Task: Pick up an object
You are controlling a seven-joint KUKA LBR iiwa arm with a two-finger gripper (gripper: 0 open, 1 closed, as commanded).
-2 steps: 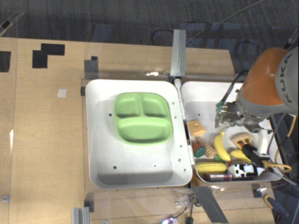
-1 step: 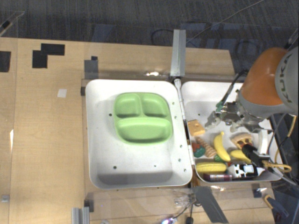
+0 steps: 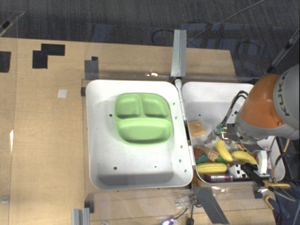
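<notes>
In the right bin, a pile of small objects lies at the near end. It holds a yellow banana, a second banana to its right and a longer yellow piece in front. A tan block lies by the bin's left wall. My gripper hangs low under the orange-banded wrist, just above the first banana and right of the tan block. No object can be made out in its grasp.
A green divided plate sits in the left bin. A dark red item, a small green piece and a dark magenta pen-like stick lie among the bananas. A metal post stands behind the bins' divide.
</notes>
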